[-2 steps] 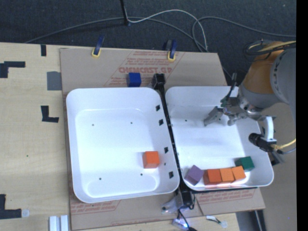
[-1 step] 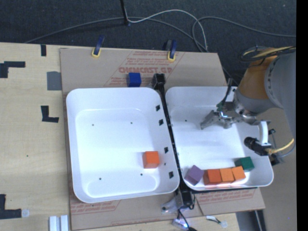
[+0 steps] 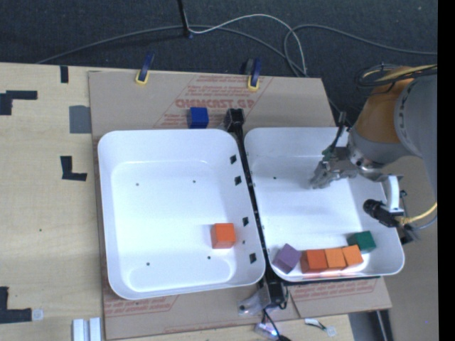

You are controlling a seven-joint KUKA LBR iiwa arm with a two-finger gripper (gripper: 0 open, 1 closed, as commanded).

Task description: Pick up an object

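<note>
Camera view is looking down at a slant on two shallow white bins sitting side by side on a cardboard sheet. Reaching in from the right, the grey arm with its orange band is hanging over the right bin, and its gripper is hovering above the bare upper floor of that bin, pointing down and to the left. Whether the claw is spread or pressed together cannot be told at this angle, and nothing is showing between its tips. Along the near edge of the right bin, a row of blocks is lying well apart from the gripper: a purple block at the left end, then an orange block touching a second orange block, with a lighter orange block next along and a green block sitting just behind the row's right end. In the left bin, a lone orange cube is resting near the lower right part of the floor. A blue cube is sitting on the cardboard just beyond the left bin's far rim, near two clamps that are pinning the sheet's far edge.
</note>
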